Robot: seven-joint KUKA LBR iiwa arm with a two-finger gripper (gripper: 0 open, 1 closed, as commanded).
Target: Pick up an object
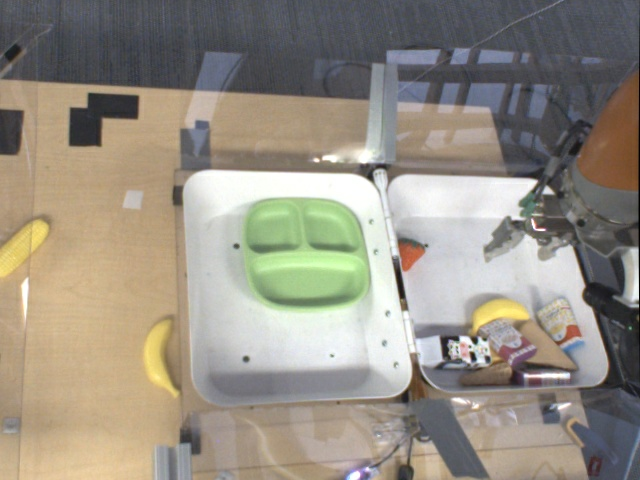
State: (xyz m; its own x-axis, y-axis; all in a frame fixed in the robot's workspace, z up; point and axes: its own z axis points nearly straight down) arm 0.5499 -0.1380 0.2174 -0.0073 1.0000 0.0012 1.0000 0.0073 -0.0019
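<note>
My gripper (522, 248) hangs over the upper right part of the right bin (450, 208), its two fingers spread open and nothing between them. Below it, along the bin's front, lie a yellow fruit (500, 314), a pink packet (510, 340), a small black and white box (465, 349), a waffle cone (551, 353) and a small white cup (559, 322) with red and blue print. A red strawberry toy (410, 253) rests against the bin's left wall, well left of the gripper.
A green divided plate (305, 251) lies in the left bin (210, 268). On the bench to the left sit a yellow banana (160, 355) and a corn cob (22, 246). A metal divider (392, 258) separates the bins.
</note>
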